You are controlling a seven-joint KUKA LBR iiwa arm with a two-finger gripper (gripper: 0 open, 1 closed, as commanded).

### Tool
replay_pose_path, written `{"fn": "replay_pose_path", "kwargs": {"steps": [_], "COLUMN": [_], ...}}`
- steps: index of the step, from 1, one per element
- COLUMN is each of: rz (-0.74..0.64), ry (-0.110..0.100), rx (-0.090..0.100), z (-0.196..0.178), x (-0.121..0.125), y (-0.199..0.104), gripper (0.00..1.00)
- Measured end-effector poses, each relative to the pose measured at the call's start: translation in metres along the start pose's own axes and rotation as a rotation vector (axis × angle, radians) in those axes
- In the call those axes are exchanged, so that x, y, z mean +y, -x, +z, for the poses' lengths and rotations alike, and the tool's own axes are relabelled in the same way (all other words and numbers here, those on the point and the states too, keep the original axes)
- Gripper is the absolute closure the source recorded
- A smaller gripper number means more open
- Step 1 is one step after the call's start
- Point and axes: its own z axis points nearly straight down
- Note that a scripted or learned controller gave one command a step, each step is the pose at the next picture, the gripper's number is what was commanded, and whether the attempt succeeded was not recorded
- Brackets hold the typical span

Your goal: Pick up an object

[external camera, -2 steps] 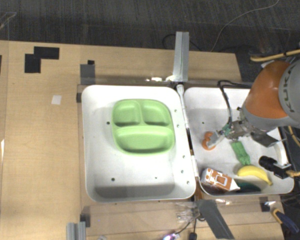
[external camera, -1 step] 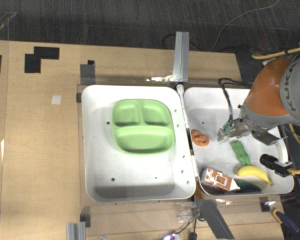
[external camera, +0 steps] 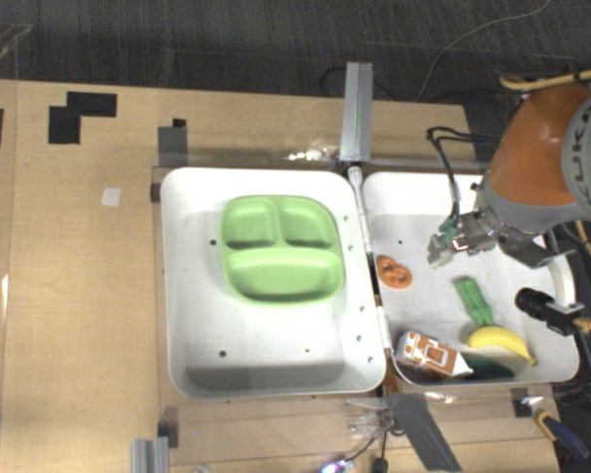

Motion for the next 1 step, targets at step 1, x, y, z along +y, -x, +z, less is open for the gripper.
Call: {"fn": "replay_pose_path", "kwargs": {"steps": [1], "rz": [0.000], "ry": [0.000], "rx": [0.000], "z": [0.0002], "x": [-0.0001], "y": [0.0000], "gripper": [0.00]}}
